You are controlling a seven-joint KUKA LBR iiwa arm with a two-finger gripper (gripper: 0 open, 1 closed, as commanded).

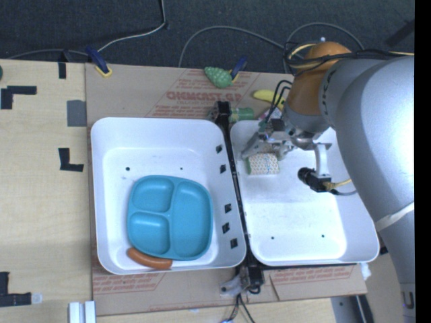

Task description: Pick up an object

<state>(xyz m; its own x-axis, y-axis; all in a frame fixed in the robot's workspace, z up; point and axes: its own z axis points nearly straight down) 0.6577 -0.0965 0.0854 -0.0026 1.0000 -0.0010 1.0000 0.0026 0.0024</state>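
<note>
Gripper is hovering over the small pale knobbly block in the right white bin, near its back-left corner — can't tell how the jaws are set, wrist is blocking them. Block is looking light, soft, spongy, so it's probably squashing rather than slipping — I'd be pinching across its short sides. Blue divided plastic plate and orange sausage-shaped toy are sitting in the left white bin.
</note>
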